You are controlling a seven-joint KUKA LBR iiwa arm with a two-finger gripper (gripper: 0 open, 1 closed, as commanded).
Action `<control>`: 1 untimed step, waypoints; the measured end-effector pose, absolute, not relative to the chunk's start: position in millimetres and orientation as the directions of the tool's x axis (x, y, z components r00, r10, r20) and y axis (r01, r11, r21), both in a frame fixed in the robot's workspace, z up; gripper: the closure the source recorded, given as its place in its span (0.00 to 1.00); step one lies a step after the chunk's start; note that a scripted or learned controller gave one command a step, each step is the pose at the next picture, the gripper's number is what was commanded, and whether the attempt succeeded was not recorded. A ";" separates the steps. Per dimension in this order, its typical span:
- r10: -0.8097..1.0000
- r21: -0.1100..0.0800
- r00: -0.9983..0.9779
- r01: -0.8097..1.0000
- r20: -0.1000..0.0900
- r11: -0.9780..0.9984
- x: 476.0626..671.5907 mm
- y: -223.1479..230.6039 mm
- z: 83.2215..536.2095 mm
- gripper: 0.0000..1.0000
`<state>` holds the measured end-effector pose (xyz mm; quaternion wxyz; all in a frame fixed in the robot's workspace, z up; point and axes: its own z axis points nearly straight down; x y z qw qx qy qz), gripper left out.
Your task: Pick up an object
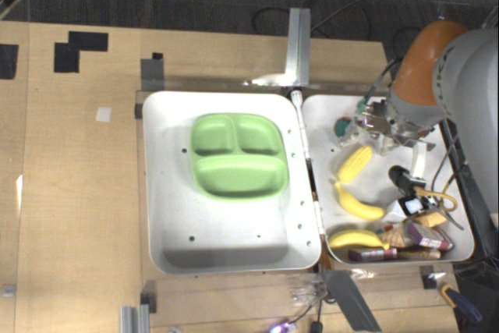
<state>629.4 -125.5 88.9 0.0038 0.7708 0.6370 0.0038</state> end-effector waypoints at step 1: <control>0.997 0.014 0.080 0.997 0.000 -0.080 601.8 -89.9 90.2 0.00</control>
